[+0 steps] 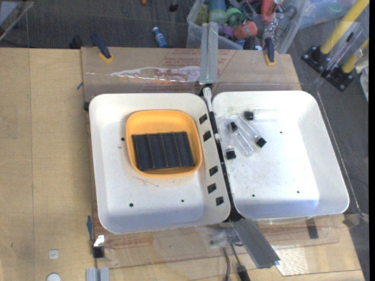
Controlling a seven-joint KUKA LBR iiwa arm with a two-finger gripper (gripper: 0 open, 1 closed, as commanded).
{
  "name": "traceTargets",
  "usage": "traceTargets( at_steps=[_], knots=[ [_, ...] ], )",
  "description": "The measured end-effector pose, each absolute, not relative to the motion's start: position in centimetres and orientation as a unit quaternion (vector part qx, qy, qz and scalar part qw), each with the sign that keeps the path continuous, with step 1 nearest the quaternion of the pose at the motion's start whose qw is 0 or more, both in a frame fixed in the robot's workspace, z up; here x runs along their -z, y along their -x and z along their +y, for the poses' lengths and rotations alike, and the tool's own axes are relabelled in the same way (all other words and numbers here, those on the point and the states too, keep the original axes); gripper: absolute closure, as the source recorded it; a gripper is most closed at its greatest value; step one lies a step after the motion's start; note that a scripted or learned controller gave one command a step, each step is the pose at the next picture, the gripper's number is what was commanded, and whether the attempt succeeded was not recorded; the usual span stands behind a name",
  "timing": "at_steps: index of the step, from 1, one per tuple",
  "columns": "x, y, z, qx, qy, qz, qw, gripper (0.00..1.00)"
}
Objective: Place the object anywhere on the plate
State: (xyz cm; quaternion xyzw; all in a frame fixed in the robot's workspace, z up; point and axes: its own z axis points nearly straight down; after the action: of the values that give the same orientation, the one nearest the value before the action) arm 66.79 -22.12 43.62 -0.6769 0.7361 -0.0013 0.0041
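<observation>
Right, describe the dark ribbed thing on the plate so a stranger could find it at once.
Start at the left white bin of the two on the bench; an orange plate with rounded corners sits in it. Lying flat on that plate is a black ribbed slab, rectangular with grooves across it. It is far larger and darker than the small clear tubes with black caps in the right bin.

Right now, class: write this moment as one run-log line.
plate: orange, left bin | black ridged block: lying on plate | small clear tubes: right bin
</observation>
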Motion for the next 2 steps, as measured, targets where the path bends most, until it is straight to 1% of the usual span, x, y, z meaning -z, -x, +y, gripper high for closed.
traceTargets(
  at_steps=[1,2],
  knots=[
    [-43.58,-66.79,-22.09,0.0011,0.758,0.653,0.004,1.00],
    [-43.59,-66.67,-21.62,-0.0009,0.749,0.663,0.003,1.00]
  ],
)
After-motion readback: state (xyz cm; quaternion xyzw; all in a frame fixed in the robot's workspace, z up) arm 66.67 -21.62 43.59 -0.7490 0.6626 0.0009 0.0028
